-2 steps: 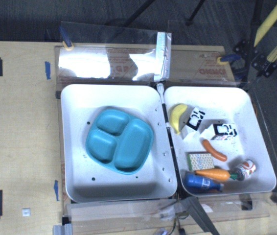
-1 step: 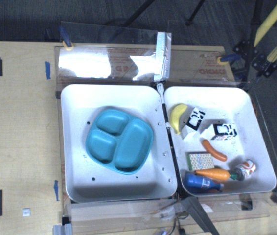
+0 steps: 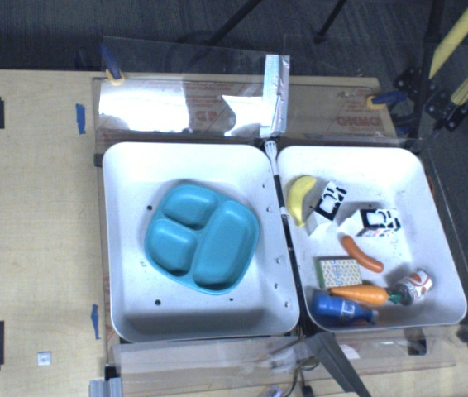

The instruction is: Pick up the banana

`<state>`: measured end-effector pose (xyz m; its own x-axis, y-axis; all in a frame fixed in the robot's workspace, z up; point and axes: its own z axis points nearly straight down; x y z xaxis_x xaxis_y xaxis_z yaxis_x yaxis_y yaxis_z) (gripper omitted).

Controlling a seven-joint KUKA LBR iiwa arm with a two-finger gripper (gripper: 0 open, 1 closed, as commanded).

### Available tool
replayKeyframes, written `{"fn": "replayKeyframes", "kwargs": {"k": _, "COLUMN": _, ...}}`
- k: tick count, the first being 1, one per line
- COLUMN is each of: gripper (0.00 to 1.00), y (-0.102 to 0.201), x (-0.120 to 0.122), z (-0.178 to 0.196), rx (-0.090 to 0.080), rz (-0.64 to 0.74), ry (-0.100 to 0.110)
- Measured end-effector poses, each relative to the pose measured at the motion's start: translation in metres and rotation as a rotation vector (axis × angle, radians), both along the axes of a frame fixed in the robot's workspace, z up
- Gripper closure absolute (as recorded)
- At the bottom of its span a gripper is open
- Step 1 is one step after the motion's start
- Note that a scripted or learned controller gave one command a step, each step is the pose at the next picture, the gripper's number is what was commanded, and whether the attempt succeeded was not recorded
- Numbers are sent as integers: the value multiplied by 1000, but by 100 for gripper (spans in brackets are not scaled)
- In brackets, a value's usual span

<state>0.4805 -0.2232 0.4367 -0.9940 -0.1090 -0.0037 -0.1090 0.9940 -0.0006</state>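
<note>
Banana (image 3: 301,197) lies in the right bin (image 3: 437,190), at that bin's far-left corner, just beside the rim shared with the left bin (image 3: 120,246). It is yellow, curved, free on the bin floor. A black-and-white patterned block (image 3: 330,201) sits just beside the banana on its right; cannot tell if they touch. A second black-and-white block (image 3: 379,220) sits further right, mid-bin. An orange-red sausage-shaped toy (image 3: 361,253) lies slanted in front of the blocks. A small green speckled square (image 3: 339,270) lies nearer the front edge, with a toy carrot (image 3: 363,294) just in front of it and a blue bottle (image 3: 341,308) lying on its side at the front-left corner, against the carrot. A red-and-white ball (image 3: 417,284) sits near the front-right corner, by the carrot's green end. The left bin holds a teal three-compartment plate (image 3: 202,236), roughly centred. Both bins sit on the tan desk (image 3: 27,222). Pincer state: cannot tell.
</note>
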Motion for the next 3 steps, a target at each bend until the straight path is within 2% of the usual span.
{"fn": "replayKeyframes", "kwargs": {"k": 1, "gripper": 100, "y": 0, "x": 9, "z": 0, "rx": -4, "rz": 351, "ry": -4}}
{"fn": "replayKeyframes", "kwargs": {"k": 2, "gripper": 100, "y": 0, "x": 21, "z": 0, "rx": -5, "rz": 598, "ry": -5}}
{"fn": "replayKeyframes", "kwargs": {"k": 3, "gripper": 100, "y": 0, "x": 45, "z": 0, "rx": -6, "rz": 729, "ry": -5}}
